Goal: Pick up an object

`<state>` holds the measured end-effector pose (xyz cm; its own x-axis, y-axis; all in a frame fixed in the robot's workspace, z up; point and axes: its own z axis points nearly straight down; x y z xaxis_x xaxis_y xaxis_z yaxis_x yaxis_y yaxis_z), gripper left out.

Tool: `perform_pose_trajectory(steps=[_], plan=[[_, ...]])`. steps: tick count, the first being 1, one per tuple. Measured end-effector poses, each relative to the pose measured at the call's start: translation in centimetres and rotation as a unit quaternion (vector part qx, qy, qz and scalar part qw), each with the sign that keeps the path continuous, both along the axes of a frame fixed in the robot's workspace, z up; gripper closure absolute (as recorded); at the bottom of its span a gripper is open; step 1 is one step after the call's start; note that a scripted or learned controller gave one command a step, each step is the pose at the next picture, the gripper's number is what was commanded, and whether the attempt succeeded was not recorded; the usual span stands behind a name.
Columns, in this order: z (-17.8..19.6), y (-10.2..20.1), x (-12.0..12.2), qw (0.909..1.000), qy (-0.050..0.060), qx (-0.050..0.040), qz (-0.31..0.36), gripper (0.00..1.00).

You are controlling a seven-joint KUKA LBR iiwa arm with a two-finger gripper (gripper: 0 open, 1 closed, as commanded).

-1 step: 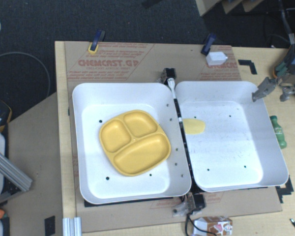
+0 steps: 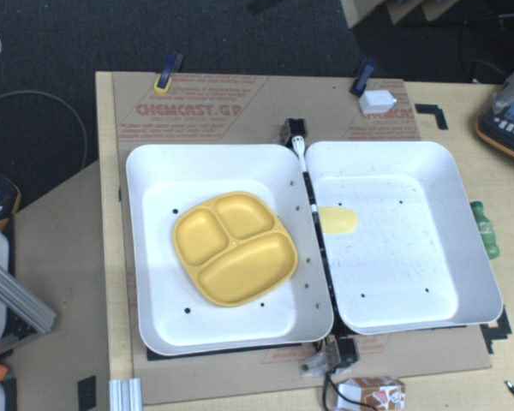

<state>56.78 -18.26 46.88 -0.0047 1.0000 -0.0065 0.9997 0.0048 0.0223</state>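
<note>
A yellow divided plate (image 2: pixel 234 247) with three compartments lies flat in the left white bin (image 2: pixel 154 306), a little left of the bin's middle. A small pale yellow flat piece (image 2: pixel 337 220) rests on the floor of the right white bin (image 2: pixel 437 294), close to its left wall.
The two bins sit side by side on a brown board (image 2: pixel 240 105). Clamps (image 2: pixel 165 74) hold the board's back edge, and a white block (image 2: pixel 377 102) sits near the back right. A green object (image 2: pixel 485 229) lies just outside the right bin's right rim.
</note>
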Motion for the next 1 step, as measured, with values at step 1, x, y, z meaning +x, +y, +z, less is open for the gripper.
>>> perform_pose_trajectory(steps=[1], plan=[[-0.02, -0.12, 0.02, 1.0000, 0.007, 0.0006, -0.001, 1.00]])
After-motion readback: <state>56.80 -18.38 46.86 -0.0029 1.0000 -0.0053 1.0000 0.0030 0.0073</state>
